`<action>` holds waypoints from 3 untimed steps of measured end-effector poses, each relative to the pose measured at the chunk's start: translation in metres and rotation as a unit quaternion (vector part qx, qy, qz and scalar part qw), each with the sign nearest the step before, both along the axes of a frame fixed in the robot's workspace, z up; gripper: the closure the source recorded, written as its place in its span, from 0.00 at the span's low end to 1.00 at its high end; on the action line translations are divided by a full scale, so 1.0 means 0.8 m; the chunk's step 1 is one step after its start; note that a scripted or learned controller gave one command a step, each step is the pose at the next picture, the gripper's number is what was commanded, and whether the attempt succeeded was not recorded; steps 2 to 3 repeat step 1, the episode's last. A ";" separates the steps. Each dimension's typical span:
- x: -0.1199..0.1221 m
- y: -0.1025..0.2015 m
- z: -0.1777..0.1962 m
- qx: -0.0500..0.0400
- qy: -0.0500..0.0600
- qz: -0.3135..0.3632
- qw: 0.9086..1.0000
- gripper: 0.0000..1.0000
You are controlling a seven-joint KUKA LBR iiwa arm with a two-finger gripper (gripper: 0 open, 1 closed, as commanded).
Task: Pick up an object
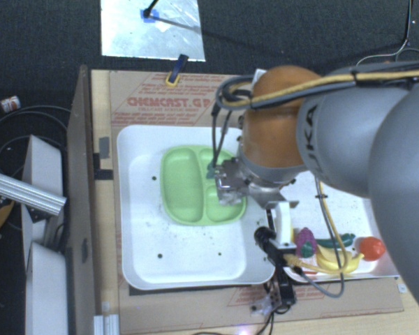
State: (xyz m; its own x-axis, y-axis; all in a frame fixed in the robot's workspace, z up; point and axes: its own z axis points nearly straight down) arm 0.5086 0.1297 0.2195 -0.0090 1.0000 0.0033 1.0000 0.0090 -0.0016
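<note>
Arm [349, 110] is poised over green tray [185, 185], left bin [143, 257], nine o'clock; gripper [227, 187] state indeterminable; nothing seen lifted.

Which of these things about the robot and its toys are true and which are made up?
1. The green divided tray lies in the left white bin. True.
2. The banana lies in the left bin beside the green tray. False: it lies in the right bin, next to a purple toy.
3. The pincer is down at the right edge of the green tray. True.
4. The red-orange toy sits on the green tray. False: it lies in the right bin, right of the banana.
5. The robot arm is blue all over. False: it is grey with an orange band.
</note>
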 end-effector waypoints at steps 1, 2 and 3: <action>-0.030 0.089 0.002 -0.001 -0.001 0.001 1.000 1.00; -0.030 0.089 0.002 -0.001 -0.001 0.001 1.000 1.00; -0.030 0.089 0.002 -0.001 -0.001 0.001 1.000 1.00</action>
